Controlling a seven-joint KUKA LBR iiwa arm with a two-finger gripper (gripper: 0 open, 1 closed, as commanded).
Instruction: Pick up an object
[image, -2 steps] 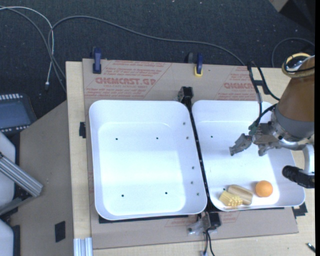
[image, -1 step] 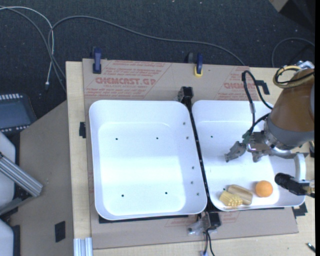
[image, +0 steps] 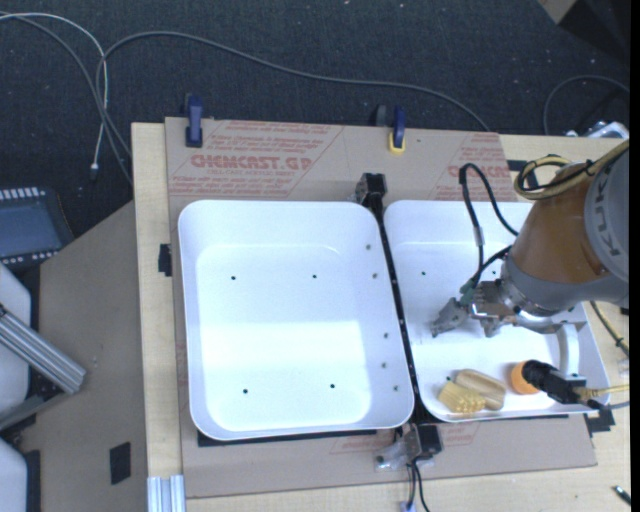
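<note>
We see the gripper (image: 445, 320) low over the middle of the right-hand shallow white plastic bin (image: 440, 215), tilted toward 8 o'clock. From this slant we cannot tell whether it is spread or pressed together, and we see nothing between its tips.

The things we could pick up lie along the near edge of that bin. A tan lumpy piece (image: 473, 392), pale and knobbly like a plastic corn cob, rests at about 6 o'clock in the bin. A small orange round piece (image: 521, 376) sits just beside it, toward 3 o'clock. Both are apart from the gripper, at roughly 5 o'clock from it. The left-hand shallow white plastic bin (image: 270, 215) is not our concern here.

We judge the step in hand to be the approach, with no grasp made yet. To do it well we would:
- choose the tan lumpy piece, since it is larger and nearer;
- bring the gripper over its middle and turn the wrist to close across its short width;
- descend with room on both sides.

The bin wall is close at 6 o'clock, so we would come in from 12 o'clock.
</note>
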